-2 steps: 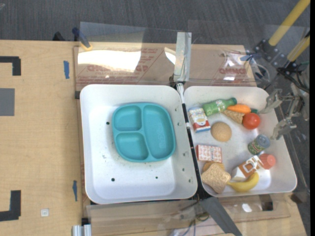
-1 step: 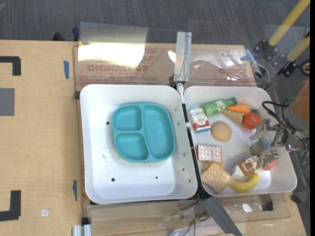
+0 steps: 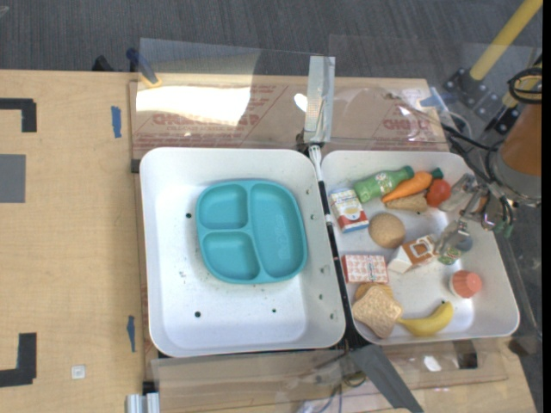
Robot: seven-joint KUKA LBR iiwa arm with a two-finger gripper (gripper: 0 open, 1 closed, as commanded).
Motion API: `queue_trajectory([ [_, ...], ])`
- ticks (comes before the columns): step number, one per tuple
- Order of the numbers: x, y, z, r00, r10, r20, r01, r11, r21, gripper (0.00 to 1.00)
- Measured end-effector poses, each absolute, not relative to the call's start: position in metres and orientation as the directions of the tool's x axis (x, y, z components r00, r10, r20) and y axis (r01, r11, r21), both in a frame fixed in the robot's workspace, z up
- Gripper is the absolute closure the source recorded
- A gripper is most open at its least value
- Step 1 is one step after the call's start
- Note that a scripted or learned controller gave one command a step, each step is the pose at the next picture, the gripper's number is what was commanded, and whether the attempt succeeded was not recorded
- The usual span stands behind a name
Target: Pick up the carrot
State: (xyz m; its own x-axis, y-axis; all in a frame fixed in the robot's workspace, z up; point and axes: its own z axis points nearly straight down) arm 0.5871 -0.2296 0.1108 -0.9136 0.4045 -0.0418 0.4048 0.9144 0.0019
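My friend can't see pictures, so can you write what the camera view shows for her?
An orange carrot lies near the top of the right white bin, among toy foods like a green bottle, a tomato and a banana. The robot's gripper hangs over that bin's right side. The left bin holds a blue divided plate.

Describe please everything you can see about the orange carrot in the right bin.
The small orange toy carrot looks like smooth plastic, tapered, with a green tip at its right end. It lies flat and slanted in the far part of the right white bin, thin end low left. It lies between the green bottle and the red tomato-like piece, apparently touching a tan piece below it. The gripper hangs apart from it.
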Motion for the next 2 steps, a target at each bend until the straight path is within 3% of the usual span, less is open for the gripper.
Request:
queue_trajectory([
  [1, 0.658, -0.219, 0.101, -0.66, 0.751, -0.001, 0.751, 0.66, 0.003, 0.0],
  [2, 0.638, -0.168, 0.094, -0.86, 0.509, -0.017, 0.509, 0.86, 0.007, 0.0],
])
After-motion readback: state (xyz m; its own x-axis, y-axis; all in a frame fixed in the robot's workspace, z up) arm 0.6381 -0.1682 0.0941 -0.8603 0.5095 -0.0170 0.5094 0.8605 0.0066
